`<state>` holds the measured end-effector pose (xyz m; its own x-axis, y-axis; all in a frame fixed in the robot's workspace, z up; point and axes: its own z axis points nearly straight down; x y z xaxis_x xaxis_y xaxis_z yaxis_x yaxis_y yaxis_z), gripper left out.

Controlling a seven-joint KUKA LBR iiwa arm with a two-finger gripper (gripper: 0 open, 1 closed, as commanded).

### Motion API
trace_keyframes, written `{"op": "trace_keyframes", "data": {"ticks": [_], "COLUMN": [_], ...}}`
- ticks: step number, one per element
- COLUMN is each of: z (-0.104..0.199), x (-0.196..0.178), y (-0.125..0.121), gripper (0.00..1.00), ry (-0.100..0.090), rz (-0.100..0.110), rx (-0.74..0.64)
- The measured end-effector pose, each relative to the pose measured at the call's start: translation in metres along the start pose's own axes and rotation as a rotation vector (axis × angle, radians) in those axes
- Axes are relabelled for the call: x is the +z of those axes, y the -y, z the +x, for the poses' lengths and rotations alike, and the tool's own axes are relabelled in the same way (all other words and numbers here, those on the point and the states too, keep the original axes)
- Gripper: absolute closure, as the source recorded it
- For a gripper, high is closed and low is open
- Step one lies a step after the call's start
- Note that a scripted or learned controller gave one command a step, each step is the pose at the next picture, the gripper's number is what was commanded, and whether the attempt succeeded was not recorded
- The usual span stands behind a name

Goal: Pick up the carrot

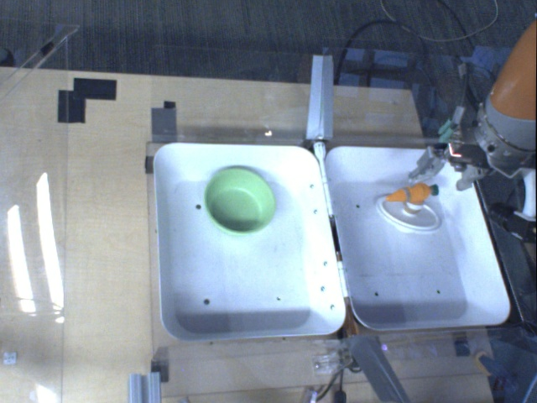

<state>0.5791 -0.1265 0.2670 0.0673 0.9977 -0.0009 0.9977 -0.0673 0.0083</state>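
The claw (442,164) hangs over the far right part of the right bin (470,305), on the end of the grey arm (513,99) with the orange band. Two pale fingers (424,165) point down and to the left, with a gap between them, so the claw looks partly open. Nothing sits between the fingers. The carrot (409,195) is just below the claw and a little to its left. It is small and orange with a bit of green at one end. It lies on a little white dish (413,216) on the floor of the same bin. The finger tips are close to the carrot, but it is hard to tell if they touch it. Far to the left of the claw, in the left bin (180,292), sits a green bowl (240,200)
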Motion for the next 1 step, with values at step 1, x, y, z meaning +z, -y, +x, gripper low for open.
{"op": "trace_keyframes", "data": {"ticks": [1], "z": [-0.0409], "x": [0.0521], "y": [-0.0333], "gripper": [0.00], "ry": [0.000], "rz": [0.001], "rx": [-0.336]}}
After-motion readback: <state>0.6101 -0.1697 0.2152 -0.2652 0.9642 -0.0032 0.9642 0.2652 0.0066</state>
